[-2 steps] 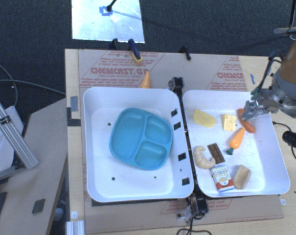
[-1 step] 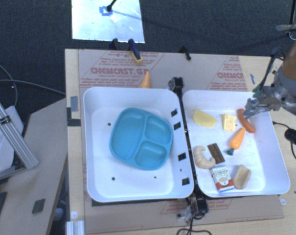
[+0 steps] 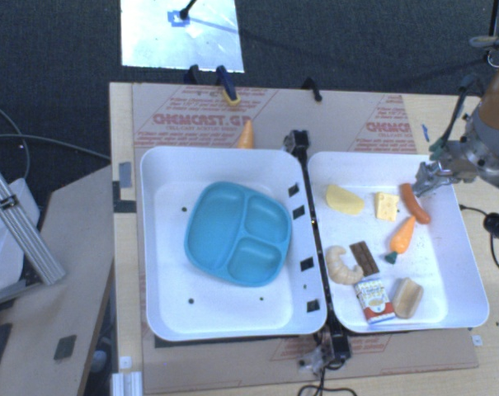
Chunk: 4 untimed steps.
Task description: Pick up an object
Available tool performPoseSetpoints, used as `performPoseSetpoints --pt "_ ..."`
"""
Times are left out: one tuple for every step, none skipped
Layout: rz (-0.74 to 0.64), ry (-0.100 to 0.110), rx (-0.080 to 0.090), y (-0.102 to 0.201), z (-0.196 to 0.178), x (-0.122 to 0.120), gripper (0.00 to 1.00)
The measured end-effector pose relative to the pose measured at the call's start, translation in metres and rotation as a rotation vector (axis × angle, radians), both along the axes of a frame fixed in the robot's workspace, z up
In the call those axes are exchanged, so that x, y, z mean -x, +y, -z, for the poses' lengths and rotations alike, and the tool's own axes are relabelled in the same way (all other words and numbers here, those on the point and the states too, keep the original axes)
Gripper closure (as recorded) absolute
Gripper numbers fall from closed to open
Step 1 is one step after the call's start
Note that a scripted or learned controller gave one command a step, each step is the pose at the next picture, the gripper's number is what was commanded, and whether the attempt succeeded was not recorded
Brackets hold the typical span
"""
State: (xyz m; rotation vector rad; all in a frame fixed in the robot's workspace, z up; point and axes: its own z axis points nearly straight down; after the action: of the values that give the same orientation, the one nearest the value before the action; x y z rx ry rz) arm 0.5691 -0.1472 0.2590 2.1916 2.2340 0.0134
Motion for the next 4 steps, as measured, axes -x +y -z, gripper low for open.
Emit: performPoseSetpoints --pt "-0.005 -0.003 0.000 0.000 -0.011 -0.001 1.00" --pt "-0.010 -0.007 0.001 0.000 -0.022 -0.002 1.00" --pt "-0.015 -0.010 0.001 0.001 -0.032 -0.003 1.00" --pt "0.020 0.014 -0.001 -0.041 0.019 0.007 1.00"
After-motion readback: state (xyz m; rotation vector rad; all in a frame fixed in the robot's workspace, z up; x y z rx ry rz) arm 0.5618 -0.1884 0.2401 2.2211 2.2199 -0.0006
